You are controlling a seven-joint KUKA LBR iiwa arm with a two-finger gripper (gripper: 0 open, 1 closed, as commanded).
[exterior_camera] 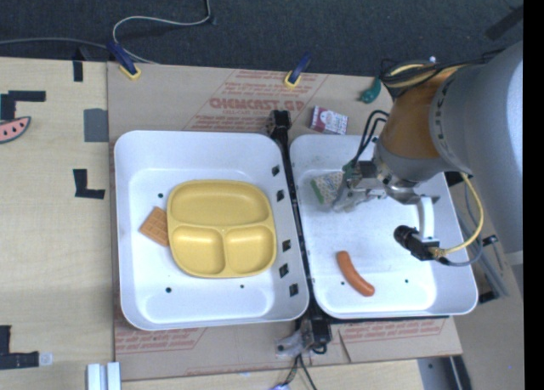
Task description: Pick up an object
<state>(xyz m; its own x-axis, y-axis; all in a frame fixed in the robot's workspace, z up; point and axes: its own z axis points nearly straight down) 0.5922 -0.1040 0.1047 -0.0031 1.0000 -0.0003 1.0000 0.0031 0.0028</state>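
Cardboard (255, 104) under the bins reads "CHEMCAST GP"; gripper (347, 195) fingers' spread cannot be told.

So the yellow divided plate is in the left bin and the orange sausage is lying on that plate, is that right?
Not quite. The yellow divided plate is in the left bin, but the orange sausage is not on it. The camera view shows it lying on the floor of the right bin, near that bin's front edge.

Two white bins (136, 295), one yellow tray (223, 228), one sausage (354, 274).
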